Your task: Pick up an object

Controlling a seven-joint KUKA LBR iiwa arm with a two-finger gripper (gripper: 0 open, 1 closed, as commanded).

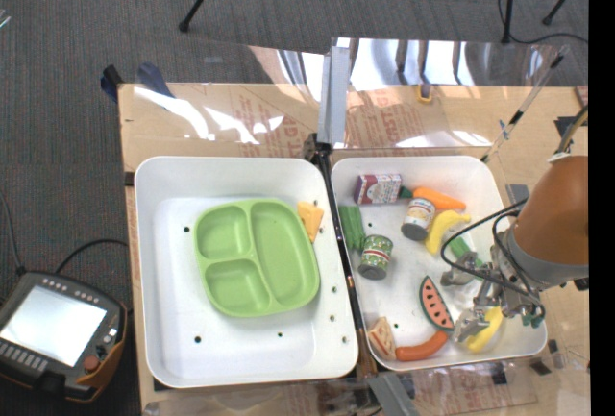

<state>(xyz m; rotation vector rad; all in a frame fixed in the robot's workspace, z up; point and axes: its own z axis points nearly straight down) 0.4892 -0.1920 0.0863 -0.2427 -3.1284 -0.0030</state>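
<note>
The right bin (480,174) holds several toy foods: a maroon box (378,187), a carrot (439,199), a small jar (418,218), a banana (443,232), a green cucumber (352,226), a green can (376,256), a watermelon slice (434,302), a toast piece (382,338) and a sausage (423,347). My gripper (495,313) is low in that bin's front right corner, right over a small yellow piece (483,333). The wrist and cables hide part of that piece.
The left bin (163,212) carries a green divided plate (257,256) with a yellow cheese wedge (309,217) at its right side. The arm's orange band (557,212) overhangs the right bin's right wall. A tablet (53,328) lies on the floor at the left.
</note>
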